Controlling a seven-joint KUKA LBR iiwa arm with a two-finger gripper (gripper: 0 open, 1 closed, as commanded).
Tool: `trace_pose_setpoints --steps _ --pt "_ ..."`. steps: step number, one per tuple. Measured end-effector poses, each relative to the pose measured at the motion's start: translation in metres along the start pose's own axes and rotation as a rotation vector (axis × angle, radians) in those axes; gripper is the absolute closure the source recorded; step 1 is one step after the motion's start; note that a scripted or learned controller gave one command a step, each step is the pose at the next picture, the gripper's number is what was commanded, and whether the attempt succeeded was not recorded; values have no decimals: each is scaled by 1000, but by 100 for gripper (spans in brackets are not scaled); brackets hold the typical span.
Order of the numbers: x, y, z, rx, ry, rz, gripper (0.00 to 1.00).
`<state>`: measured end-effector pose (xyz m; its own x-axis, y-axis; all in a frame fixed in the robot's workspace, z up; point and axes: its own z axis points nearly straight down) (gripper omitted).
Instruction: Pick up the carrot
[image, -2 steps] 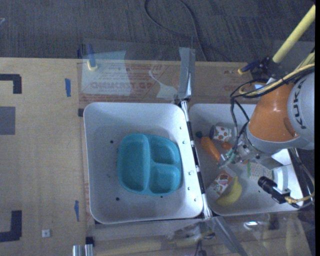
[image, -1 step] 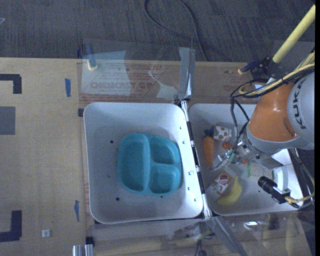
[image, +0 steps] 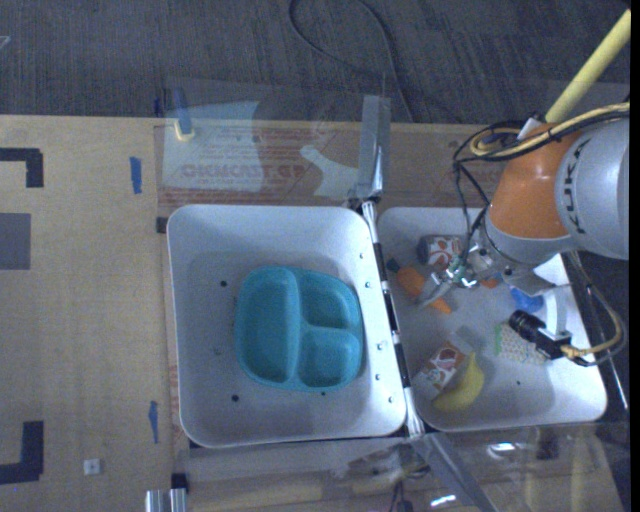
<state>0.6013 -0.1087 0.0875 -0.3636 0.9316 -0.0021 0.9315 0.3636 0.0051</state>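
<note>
Reaching in from the right, the grey arm (image: 600, 190) with its orange band hangs over the right bin (image: 520, 405), and the gripper (image: 440, 290) is down low in that bin's upper left part. The carrot (image: 409, 280) lies right there, an orange piece close to the bin's left wall, just beside the gripper's tip and perhaps touching it. From this slant I cannot tell whether the gripper is open or closed, and I cannot tell whether it has hold of anything. A second orange patch (image: 442, 306) shows on the near side of the tip; whether that is more of the same carrot or a separate piece is unclear. Around the action, a small printed carton (image: 438, 248) sits just above the gripper, a blue item (image: 526, 299) lies to its right under the wrist, and a slim green piece (image: 497, 339) lies lower down. Toward the front of the bin a yellow banana (image: 463, 386) curves against another little carton (image: 441, 362), the two touching. Over in the left bin (image: 200, 235), a teal divided plate (image: 298, 328) sits flat in the middle, well apart from the gripper.
</note>
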Motion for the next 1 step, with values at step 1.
trace_pose_setpoints --steps 1 --pt "-1 1 -11 -4 -2 1 100"
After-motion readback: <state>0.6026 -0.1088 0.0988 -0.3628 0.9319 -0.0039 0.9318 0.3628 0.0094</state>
